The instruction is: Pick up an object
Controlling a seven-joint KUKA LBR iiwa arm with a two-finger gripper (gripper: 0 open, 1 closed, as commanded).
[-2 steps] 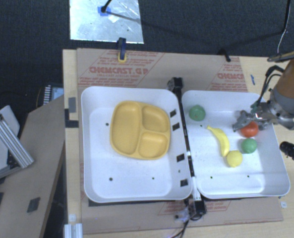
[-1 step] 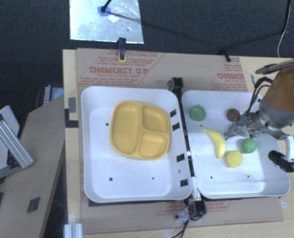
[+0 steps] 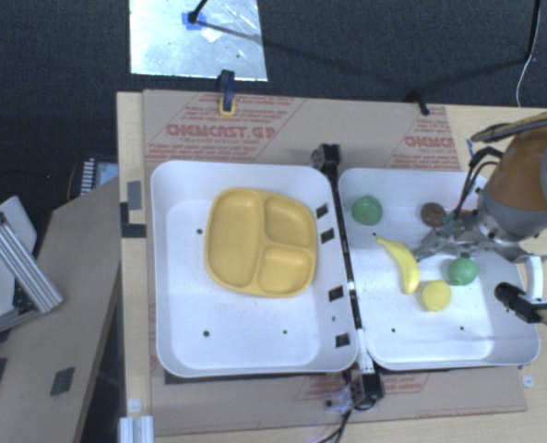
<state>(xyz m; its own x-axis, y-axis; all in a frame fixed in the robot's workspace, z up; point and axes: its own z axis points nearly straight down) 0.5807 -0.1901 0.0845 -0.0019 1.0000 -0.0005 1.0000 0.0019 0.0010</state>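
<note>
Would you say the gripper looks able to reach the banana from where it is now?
Probably yes: the gripper sits in the right bin just beside the banana, with bare floor between them.

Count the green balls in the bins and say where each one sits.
2. One green ball lies near the right bin's back left corner. The other green ball lies mid-bin, beside the end effector, right of the banana. The arm may hide more.

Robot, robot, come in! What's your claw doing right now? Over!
Gripper low in right bin, fingers unclear. Banana just left, untouched. Green ball and brown piece crowd close.
</note>
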